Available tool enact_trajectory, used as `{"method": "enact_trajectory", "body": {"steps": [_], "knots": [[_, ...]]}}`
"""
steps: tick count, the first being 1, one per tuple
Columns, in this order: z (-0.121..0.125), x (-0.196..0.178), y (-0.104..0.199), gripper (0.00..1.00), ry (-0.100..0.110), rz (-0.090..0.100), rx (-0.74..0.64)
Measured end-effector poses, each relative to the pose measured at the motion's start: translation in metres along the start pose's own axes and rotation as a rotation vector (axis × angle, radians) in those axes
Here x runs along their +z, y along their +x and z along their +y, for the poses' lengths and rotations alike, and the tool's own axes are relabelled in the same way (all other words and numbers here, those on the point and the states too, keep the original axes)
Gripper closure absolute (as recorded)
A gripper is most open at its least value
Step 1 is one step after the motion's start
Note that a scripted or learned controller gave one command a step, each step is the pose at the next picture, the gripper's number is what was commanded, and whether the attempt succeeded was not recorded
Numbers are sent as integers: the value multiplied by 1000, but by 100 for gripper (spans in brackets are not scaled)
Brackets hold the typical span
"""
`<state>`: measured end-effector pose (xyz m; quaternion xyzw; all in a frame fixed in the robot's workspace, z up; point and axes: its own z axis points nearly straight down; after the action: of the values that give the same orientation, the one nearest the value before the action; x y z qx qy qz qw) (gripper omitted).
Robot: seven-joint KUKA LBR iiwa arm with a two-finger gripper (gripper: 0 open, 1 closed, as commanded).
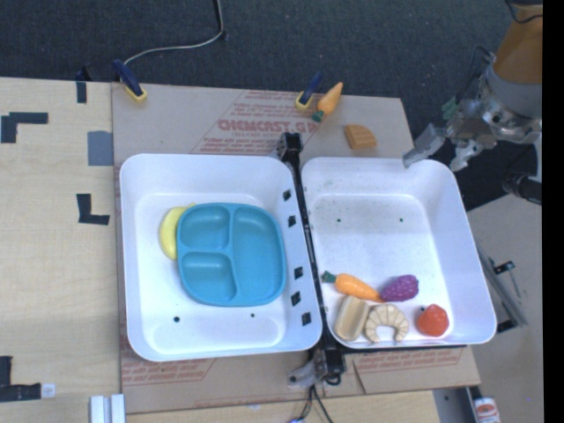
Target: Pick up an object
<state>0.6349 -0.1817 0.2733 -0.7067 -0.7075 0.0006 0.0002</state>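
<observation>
Hovering above the far right corner of the right bin [458, 203], the gripper [443, 148] has its fingers spread apart and grasping nothing. The likeliest things to pick lie well away from it, clustered along that bin's near edge: a carrot [356, 285], a purple grape bunch [399, 287], a red tomato [433, 321], a croissant [387, 322] and a tan bread piece [351, 317]. They look like small toy foods, so probably light, stiff and somewhat slick. The carrot seems best taken across its narrow middle, while the rounder tomato may slip from a pinch. Crowding is the chief trouble: croissant and bread touch, the carrot lies just beside them, and the bin wall is close behind. In the left bin [141, 236] a blue divided plate [233, 254] lies partly over a yellow thing [169, 232]. Beyond the bins, on the desk [53, 236], are a small orange block [359, 137] and clamps.
</observation>
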Motion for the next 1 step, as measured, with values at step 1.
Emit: {"method": "enact_trajectory", "body": {"steps": [1], "knots": [[-51,100,-42,0,3,0,2]]}}
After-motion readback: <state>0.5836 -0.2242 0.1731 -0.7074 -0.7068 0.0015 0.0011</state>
